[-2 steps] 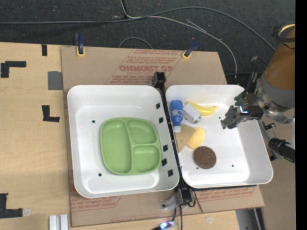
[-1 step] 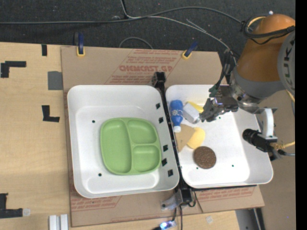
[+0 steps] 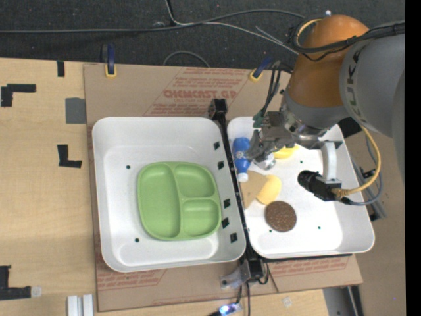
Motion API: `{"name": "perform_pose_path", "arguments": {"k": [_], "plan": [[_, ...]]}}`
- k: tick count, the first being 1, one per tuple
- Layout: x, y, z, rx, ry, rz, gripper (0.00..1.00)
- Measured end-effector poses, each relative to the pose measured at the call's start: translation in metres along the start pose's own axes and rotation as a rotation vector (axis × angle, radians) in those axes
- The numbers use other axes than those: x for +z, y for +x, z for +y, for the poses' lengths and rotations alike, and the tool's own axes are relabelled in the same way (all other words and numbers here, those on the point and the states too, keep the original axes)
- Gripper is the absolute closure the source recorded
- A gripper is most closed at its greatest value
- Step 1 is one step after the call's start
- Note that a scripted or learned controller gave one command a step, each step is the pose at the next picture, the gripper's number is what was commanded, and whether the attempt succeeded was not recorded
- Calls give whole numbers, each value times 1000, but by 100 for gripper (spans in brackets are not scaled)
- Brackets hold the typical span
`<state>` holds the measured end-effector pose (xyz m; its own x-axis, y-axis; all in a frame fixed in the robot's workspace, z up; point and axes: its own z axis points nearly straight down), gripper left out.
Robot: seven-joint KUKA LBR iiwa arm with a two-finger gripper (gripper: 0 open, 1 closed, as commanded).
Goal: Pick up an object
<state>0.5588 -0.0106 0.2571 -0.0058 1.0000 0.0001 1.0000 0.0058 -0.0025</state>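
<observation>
The arm reaches in from the right over the right bin (image 3: 342, 239), and its gripper (image 3: 258, 151) hangs low near that bin's left wall. A blue object (image 3: 241, 145) lies just left of the gripper, with a small white piece (image 3: 242, 176) below it. A pale yellow block (image 3: 268, 189) rests in the bin's middle, and a brown round disc (image 3: 281, 216) lies in front of it. A bright yellow object (image 3: 285, 153) peeks out from under the wrist. I see nothing held between the fingers.
The left bin (image 3: 112, 143) holds a green divided plate (image 3: 178, 199). A black divider (image 3: 227, 176) runs between the bins. A black cable fitting (image 3: 314, 183) hangs off the arm over the right bin. Cardboard lies under both bins.
</observation>
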Motion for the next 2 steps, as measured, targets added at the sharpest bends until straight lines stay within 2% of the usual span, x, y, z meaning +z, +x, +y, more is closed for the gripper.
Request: {"name": "perform_pose_path", "arguments": {"k": [2], "plan": [[33, 99, 44, 0, -1, 0, 100]]}}
